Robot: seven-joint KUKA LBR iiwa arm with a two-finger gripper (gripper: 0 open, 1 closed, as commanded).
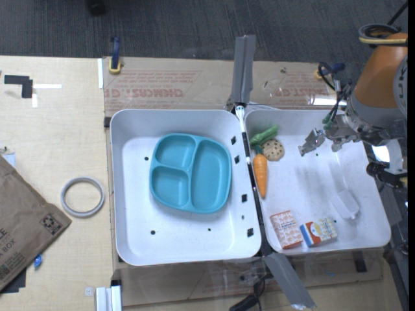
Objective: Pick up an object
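Observation:
The right bin (382, 238) holds a carrot (260, 173), a cookie (273, 150) and a green vegetable piece (263, 135) along its left wall. Two small cartons lie near its front edge: a red and white one (285, 229) and a blue, white and orange one (319, 231). A clear plastic piece (344, 203) lies toward the right. My gripper (322, 144) hangs above the back of the right bin, open, with nothing between its fingers. It is well right of the cookie and apart from every object.
The left bin (123, 193) holds a blue divided plate (192, 172). On the bench to the left lie a roll of tape (82, 195) and a brown cardboard box (23, 225). A grey divider post (244, 70) stands behind the bins' shared wall.

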